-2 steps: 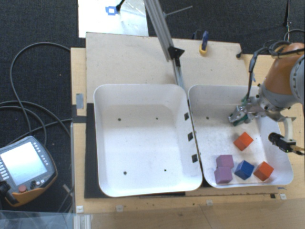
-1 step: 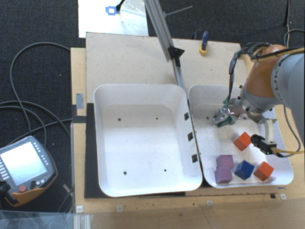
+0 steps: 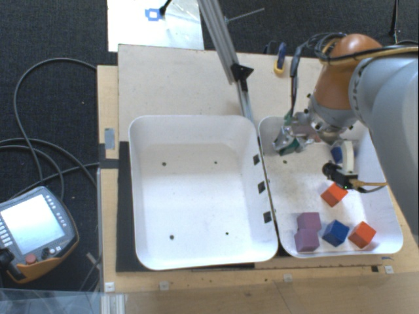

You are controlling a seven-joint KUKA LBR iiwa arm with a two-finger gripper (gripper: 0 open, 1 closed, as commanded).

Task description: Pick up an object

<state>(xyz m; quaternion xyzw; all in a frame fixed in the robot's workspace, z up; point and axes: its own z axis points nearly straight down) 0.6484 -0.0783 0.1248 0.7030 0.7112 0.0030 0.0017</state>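
The end effector point(image 3: 288, 141) hovers at the right bin's point(image 3: 283, 175) far left corner, its state impossible to tell, well apart from the purple block point(image 3: 307, 231), so descending here risks striking the bin wall and grasping nothing.

Grey arm point(image 3: 386, 103), orange band, black cables.

**Surroundings: dark floor, pale desk**

Floor point(image 3: 52, 25) is dark textured carpet, frame left and top. Black cables point(image 3: 39, 142) loop across it at left. Teach pendant point(image 3: 33, 231) with lit screen sits lower left. Desk point(image 3: 177, 80) is a pale board on a wooden frame. Pale sheet point(image 3: 141, 25) lies on the floor at frame top. Even light.
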